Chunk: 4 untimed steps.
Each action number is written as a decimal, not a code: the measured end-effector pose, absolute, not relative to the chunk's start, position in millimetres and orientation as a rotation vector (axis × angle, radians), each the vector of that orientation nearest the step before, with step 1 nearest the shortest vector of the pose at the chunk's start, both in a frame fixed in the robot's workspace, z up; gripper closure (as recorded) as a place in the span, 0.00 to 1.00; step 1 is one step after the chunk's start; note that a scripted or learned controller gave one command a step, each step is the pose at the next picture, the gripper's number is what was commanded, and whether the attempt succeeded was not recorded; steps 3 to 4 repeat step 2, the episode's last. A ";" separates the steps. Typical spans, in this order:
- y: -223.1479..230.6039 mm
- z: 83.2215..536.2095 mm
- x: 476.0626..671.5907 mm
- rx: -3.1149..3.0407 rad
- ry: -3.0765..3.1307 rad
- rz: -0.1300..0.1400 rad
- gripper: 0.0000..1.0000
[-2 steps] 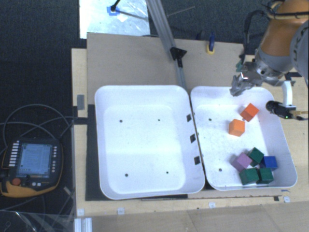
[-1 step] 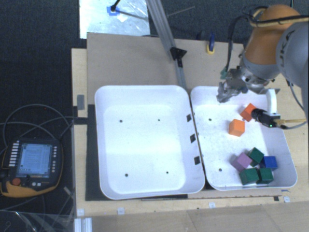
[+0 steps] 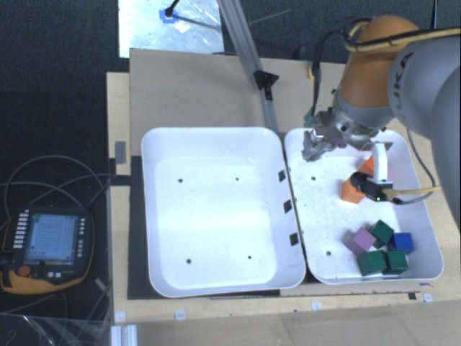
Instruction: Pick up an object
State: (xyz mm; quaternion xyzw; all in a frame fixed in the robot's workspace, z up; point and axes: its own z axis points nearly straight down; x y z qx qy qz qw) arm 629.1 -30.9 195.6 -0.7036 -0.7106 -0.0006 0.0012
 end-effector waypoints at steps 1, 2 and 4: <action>12.2 211.9 606.5 -2.210 -2.231 -0.004 1.00; 57.0 208.2 589.1 -2.209 -2.230 -0.002 1.00; 57.0 208.2 589.1 -2.209 -2.230 -0.002 1.00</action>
